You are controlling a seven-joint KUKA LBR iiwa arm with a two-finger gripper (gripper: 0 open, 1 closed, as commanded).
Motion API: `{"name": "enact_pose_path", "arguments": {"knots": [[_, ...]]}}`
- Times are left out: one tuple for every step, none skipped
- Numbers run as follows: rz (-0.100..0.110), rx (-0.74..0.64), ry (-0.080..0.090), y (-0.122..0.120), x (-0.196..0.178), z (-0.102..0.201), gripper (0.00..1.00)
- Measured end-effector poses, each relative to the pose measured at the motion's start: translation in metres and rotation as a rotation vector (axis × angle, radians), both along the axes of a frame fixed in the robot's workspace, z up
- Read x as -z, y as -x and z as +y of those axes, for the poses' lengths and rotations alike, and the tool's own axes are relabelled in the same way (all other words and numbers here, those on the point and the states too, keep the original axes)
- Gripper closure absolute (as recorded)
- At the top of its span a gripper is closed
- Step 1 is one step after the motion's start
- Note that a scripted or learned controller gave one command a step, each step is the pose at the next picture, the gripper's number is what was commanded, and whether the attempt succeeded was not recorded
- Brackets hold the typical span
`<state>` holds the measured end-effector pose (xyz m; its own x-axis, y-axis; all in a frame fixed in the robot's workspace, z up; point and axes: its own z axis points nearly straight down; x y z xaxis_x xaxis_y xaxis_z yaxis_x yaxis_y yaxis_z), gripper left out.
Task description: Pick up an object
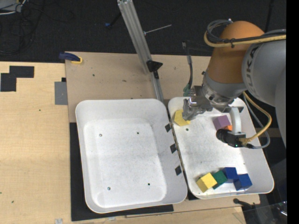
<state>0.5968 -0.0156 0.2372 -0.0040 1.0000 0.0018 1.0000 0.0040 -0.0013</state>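
Yellow matte block (180,119), upper centre of the right white plastic bin (205,139); I see the metal gripper (190,110) touching it, finger state indiscernible.

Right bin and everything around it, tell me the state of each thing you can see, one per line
gripper: low in the right bin's far left corner, right at the yellow piece
yellow piece: lying on the bin floor, under the gripper
purple block: resting beside the arm, partly hidden
yellow block, green block, blue blocks: clustered together at the near edge
right bin: holds all the blocks
left bin: flat on the bench
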Motion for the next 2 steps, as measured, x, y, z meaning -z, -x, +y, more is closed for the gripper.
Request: {"name": "enact_pose_path", "arguments": {"knots": [[0.0,0.0,0.001,-0.021,0.007,0.047,1.0],[0.001,0.001,0.001,-0.026,0.017,0.098,1.0]]}}
